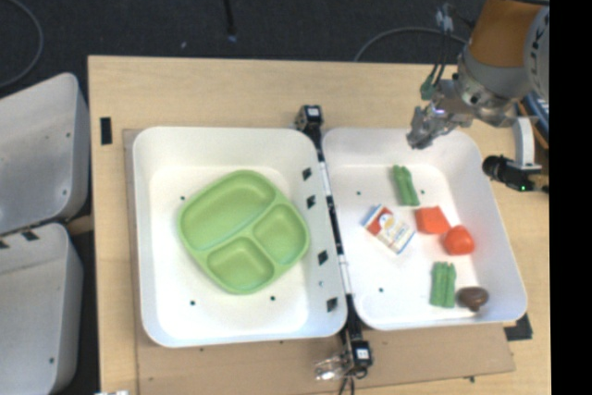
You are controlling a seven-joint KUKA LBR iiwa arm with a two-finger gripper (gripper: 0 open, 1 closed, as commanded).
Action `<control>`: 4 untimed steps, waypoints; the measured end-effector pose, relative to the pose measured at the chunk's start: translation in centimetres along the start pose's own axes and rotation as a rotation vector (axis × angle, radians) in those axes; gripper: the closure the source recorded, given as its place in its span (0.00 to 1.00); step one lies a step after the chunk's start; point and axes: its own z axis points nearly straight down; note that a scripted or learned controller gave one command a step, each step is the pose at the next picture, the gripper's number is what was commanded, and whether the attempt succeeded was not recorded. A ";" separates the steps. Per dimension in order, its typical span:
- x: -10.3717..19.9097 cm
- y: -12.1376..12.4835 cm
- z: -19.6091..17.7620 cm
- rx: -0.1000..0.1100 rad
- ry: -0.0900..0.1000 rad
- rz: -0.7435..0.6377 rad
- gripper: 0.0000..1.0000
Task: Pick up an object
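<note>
Bench point(111, 199) bore two bins; gripper point(421, 136) hung over right bin's point(481, 305) far edge, finger state unclear, above green block point(404, 185)

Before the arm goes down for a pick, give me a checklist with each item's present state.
1. Claw above the right bin: ok, over its far rim.
2. Claw carrying nothing: cannot tell.
3. Nearest target free of neighbours: ok, the green stick lies alone.
4. Orange block clear of the red ball: not ok, they sit very close.
5. Claw lined up over a target: not ok, it hangs beyond the green stick.
</note>
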 end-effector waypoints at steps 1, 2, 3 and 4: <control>5.0 -1.3 0.9 0.003 0.001 -0.001 1.00; 10.4 -1.9 1.6 0.003 0.002 -0.002 1.00; 16.3 -2.5 0.5 0.002 0.003 -0.003 1.00; 20.8 -3.3 -0.6 0.000 0.003 -0.003 1.00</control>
